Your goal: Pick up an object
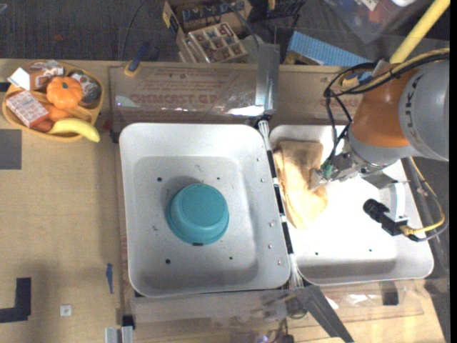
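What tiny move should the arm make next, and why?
Probably lower the end effector slightly onto the crumpled tan cloth. It sits at the cloth's right edge in the right white bin, and no cloth shows between its fingers.

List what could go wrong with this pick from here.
1. The gripper is down at the edge of the tan cloth, which is limp and bunched; it may catch only a fold and slip off on lifting.
2. The cloth lies against the right bin's left wall, so a lift may drag it over the divider.
3. The teal bowl sits in the left bin, far from the gripper, so switching targets would mean a long move.
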Motion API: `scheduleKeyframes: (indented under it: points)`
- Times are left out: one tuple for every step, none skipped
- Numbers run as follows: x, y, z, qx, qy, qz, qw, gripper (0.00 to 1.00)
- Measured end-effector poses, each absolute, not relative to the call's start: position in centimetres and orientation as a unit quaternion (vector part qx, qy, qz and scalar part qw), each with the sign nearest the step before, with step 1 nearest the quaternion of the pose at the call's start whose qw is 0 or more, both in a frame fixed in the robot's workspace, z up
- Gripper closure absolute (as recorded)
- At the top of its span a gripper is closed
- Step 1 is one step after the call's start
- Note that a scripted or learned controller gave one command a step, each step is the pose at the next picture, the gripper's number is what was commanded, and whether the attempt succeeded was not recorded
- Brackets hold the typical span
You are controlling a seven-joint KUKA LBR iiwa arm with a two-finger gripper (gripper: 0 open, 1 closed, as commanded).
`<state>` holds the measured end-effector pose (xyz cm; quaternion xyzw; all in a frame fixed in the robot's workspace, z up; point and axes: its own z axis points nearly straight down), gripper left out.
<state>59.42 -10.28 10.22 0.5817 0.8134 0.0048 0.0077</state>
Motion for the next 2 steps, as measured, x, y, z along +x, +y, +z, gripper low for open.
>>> scheduleKeyframes:
  points:
    - [59.4, -10.3, 10.2, 0.582, 0.813, 0.0046, 0.008, 0.0]
    - [58.5, -10.1, 9.2, 0.571, 0.821, 0.0034, 0.007, 0.0]
